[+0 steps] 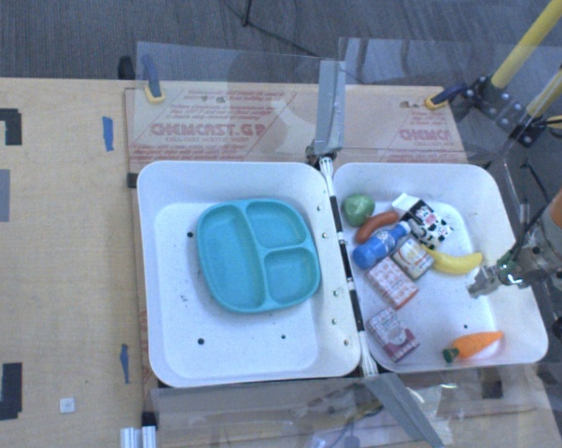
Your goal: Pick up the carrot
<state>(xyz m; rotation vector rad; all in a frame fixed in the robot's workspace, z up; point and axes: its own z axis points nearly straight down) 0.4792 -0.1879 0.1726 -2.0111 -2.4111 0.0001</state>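
Our gripper (487, 282) hangs just up from the carrot (474, 346), near the banana (456, 262), and we honestly can't tell its state. The carrot lies flat by the right bin's (535, 343) front rim, so we'd drop squarely over its middle.

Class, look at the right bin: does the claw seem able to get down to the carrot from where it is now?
Probably yes. The carrot lies alone near the right bin's lower right corner, apart from the other items, with the claw just above it in the view. Only the bin wall beside it might hinder the approach.
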